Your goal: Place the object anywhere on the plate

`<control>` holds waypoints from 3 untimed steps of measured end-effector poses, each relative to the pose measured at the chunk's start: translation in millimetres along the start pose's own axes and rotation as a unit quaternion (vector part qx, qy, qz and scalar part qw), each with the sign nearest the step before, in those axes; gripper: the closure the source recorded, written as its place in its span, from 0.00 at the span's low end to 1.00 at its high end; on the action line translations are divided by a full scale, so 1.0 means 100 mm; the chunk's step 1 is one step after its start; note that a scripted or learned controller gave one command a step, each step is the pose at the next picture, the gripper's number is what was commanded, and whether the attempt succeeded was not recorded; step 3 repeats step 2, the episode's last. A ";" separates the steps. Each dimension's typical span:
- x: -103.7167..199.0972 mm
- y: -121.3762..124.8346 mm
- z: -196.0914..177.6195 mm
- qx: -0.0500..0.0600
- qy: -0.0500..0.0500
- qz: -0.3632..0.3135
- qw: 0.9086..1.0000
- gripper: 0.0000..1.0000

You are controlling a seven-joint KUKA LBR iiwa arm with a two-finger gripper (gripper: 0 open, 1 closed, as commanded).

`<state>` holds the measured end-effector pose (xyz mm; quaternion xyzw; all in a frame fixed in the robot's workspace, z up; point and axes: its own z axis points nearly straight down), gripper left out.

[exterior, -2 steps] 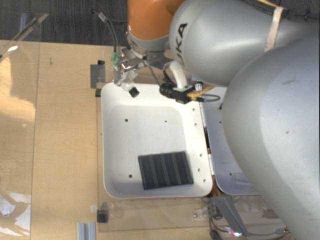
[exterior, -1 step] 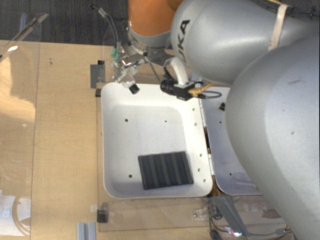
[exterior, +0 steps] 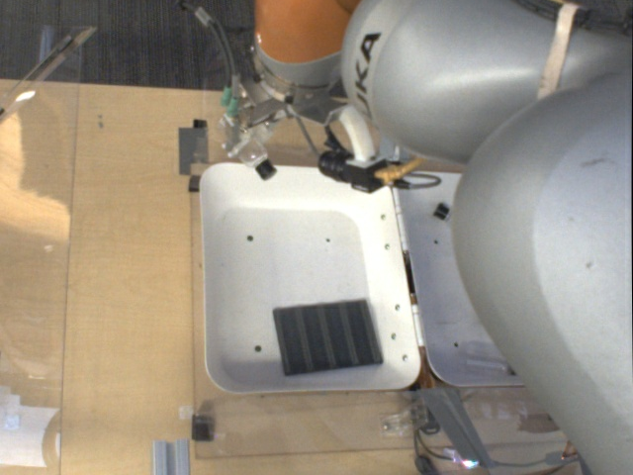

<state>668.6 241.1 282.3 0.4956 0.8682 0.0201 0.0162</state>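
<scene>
Evidently the task stands at an early or uncertain step. A dark ribbed rectangular plate (exterior: pixel 327 336) lies flat in the near right part of the left bin (exterior: pixel 223 295), with nothing resting on it. The gripper (exterior: pixel 249 139) hovers at that bin's far left corner, over the rim, hung from the orange band (exterior: pixel 297 13) of the big grey arm (exterior: pixel 475 77). Whether it holds the object cannot be told; no object is discernible. Next, I judge, comes travel toward the plate.
</scene>
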 end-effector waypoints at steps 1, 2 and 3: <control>0.00 0.02 -0.12 -0.003 -0.001 -0.002 1.000 1.00; 0.00 -0.49 1.07 0.025 0.002 0.094 0.995 1.00; 0.00 -0.49 1.07 0.025 0.002 0.094 0.995 1.00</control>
